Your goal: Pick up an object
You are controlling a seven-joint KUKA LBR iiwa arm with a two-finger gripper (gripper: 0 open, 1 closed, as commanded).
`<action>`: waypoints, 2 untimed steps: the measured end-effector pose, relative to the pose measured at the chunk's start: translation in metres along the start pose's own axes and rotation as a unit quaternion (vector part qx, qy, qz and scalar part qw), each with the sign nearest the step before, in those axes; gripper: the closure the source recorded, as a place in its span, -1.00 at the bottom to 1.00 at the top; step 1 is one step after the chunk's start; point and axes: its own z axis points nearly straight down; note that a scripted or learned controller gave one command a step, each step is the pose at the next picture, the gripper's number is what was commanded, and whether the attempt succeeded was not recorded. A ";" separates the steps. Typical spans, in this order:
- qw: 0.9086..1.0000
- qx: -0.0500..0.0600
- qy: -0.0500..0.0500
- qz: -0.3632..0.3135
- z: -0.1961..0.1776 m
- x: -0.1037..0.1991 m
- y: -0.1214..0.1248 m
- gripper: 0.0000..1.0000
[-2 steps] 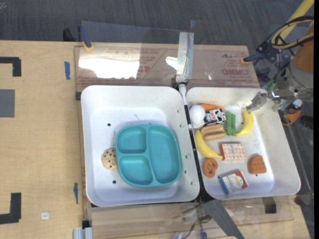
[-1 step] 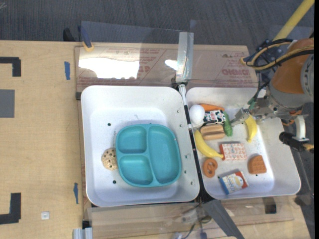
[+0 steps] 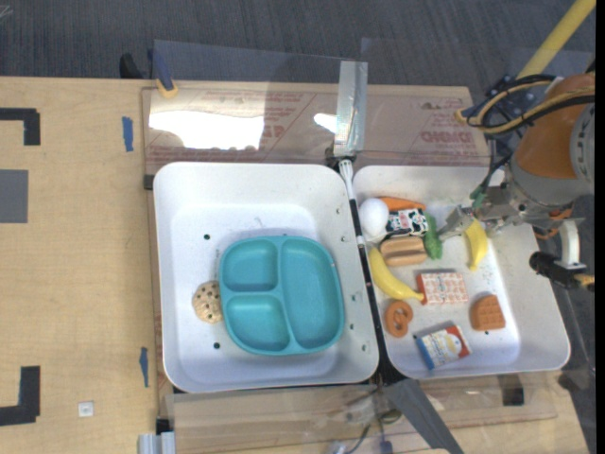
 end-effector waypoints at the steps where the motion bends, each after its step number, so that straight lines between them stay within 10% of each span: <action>1: 1.000 0.000 0.000 0.000 0.000 0.000 0.000 -1.00; 2: 1.000 -0.003 -0.001 -0.001 -0.012 0.000 0.002 1.00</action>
